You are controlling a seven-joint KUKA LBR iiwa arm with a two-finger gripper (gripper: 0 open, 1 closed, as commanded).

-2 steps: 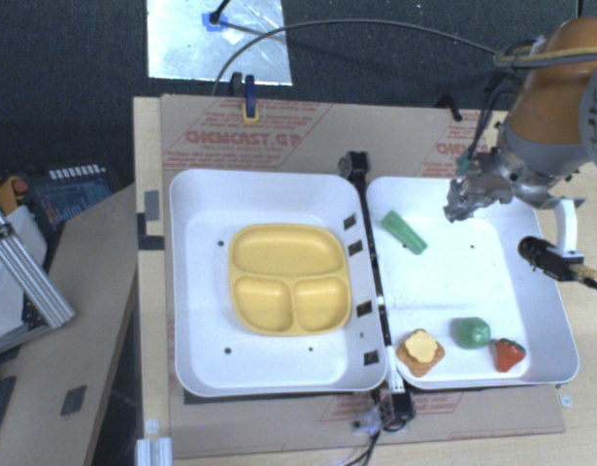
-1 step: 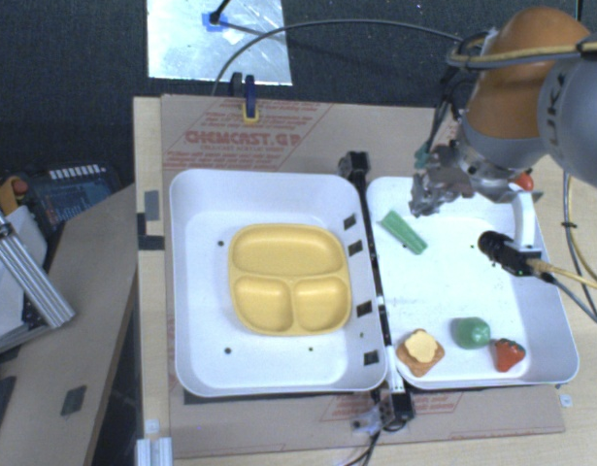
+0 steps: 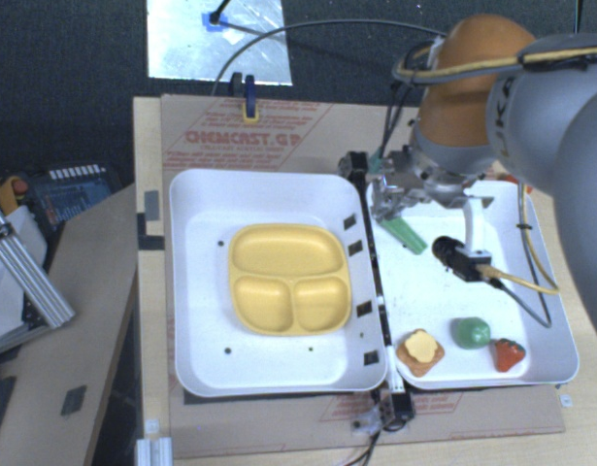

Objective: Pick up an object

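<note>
1. You see the grey arm [image 3: 546, 105] reaching in from the right of the view, its bulk filling the upper right corner above the right bin [image 3: 562, 349].
2. The orange band [image 3: 473, 71] sits above the wrist, and the wrist points down and to the left, toward the divide between the two bins.
3. That puts the gripper [image 3: 388, 205] low over the far left corner of the right bin, just beside the rim it shares with the left bin [image 3: 196, 260].
4. You cannot tell whether the gripper is spread or closed, because the wrist hardware and glare hide the tips. Nothing can be seen pinched in it.
5. A green stick [image 3: 407, 234] lies flat on the bin floor just below the gripper, angled down to the right. You cannot tell whether the two touch.
6. The other pickable pieces lie along the near edge of the right bin, well apart from the gripper:
   - a round tan and yellow piece [image 3: 420, 349] in the near left corner
   - a green lump [image 3: 471, 332] to its right
   - a red strawberry-shaped piece [image 3: 509, 354] beside that
7. In the left bin, a yellow divided plate [image 3: 288, 278] lies flat in the middle.
</note>
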